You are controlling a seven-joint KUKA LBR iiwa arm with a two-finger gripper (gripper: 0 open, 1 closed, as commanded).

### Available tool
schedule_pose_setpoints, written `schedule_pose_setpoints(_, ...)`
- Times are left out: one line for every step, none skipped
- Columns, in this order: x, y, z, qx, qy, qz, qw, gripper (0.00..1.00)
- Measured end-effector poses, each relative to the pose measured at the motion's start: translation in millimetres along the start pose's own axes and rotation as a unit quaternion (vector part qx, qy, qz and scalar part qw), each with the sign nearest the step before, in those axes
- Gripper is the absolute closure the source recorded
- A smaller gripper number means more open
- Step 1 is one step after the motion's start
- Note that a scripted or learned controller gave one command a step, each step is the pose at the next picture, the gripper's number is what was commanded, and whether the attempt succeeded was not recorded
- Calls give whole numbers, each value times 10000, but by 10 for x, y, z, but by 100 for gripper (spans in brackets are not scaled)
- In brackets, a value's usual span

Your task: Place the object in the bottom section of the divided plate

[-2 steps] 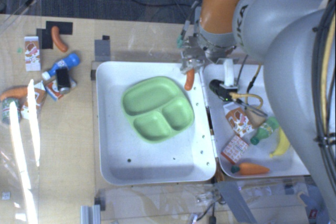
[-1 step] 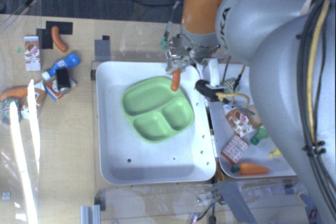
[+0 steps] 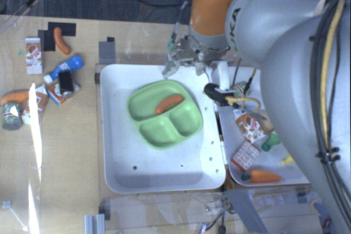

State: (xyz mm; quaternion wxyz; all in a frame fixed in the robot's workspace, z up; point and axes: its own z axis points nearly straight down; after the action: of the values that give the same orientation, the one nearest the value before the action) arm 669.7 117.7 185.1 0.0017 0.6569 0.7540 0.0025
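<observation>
The sausage (image 3: 169,102), a smooth orange-brown toy link, lies in the large upper section of the divided plate (image 3: 189,124), a glossy green dish with rounded corners and raised ribs marking three wells. The two smaller wells nearest the camera sit bare, so the placing step appears undone: the link would need regrasping and moving down into a near section. The plate rests in the left bin (image 3: 118,161), a shallow white tray of matte plastic. In the right bin (image 3: 237,175) lie a carrot (image 3: 263,176), small printed cartons and a green piece. Beyond the plate, the tool (image 3: 176,63) hovers over the left bin's far rim with its thin metal fingers apart and nothing between them. A next try calls for descending squarely over the link, aligned across its narrow width.
</observation>
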Motion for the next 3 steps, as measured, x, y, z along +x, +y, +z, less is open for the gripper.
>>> schedule_pose_setpoints(-400,-85,3,15,-7,2001,9798,0)
schedule_pose_setpoints(-620,-534,6,25,-8,3439,9390,0)
schedule_pose_setpoints(-1087,-630,1,17,-6,2316,9728,0)
